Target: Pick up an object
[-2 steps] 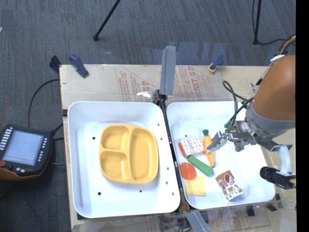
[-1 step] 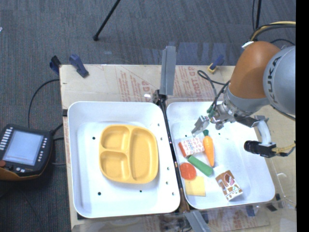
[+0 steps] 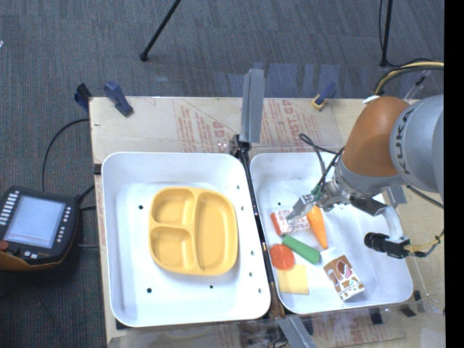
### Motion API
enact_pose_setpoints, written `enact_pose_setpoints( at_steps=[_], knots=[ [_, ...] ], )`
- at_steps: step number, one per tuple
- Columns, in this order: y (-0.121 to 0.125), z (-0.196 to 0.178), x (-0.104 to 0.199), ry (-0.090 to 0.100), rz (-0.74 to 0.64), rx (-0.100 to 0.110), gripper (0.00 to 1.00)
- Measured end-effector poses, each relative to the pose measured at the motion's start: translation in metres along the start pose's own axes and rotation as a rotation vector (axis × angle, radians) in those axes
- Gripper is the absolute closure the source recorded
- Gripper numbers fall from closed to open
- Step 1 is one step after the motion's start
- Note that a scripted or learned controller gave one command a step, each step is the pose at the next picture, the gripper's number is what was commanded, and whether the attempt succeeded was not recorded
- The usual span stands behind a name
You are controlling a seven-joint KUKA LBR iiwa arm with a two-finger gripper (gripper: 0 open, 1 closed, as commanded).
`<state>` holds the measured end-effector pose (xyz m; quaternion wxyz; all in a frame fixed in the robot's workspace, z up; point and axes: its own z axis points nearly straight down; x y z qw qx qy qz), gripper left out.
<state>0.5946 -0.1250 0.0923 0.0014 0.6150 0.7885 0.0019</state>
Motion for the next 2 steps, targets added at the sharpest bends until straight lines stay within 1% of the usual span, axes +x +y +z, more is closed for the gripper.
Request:
enact_pose_setpoints(
  at_steps=[1,2],
  knots=[
    [0.001,-0.01,-0.002,-0.001,0.007,-0.004,1.0],
    [0.036,-0.095,0.055,0.001,0.197,0.005,1.0]
  ],
)
